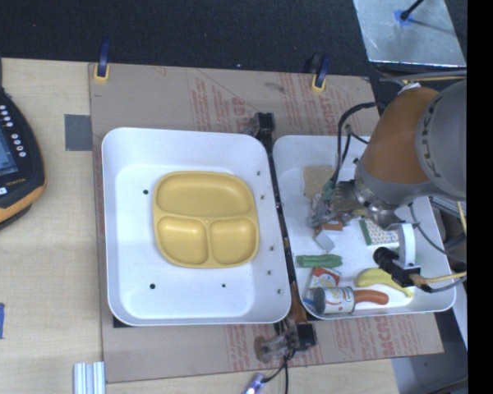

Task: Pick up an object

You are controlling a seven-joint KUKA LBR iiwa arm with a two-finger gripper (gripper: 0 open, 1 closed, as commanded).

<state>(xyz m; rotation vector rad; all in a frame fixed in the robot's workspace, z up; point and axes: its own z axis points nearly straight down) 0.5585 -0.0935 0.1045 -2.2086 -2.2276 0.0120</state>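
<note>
Objects lie in the right bin (289,220): a green marker (319,260), a banana (380,279) and a small can (335,300) near its front wall. My pincer (327,213) hangs low behind the marker; whether it is apart or together I cannot tell. The left bin (123,220) holds a yellow divided plate (205,218).

Grey arm (444,138), orange band, seemingly black cables by wrist

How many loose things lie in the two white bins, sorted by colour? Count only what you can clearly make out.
Yellow: 2, the divided plate and the banana
Green: 1, the long green piece
White with red: 1, the can
Total: 4; the small items under the gripper are too cluttered to count.
</note>
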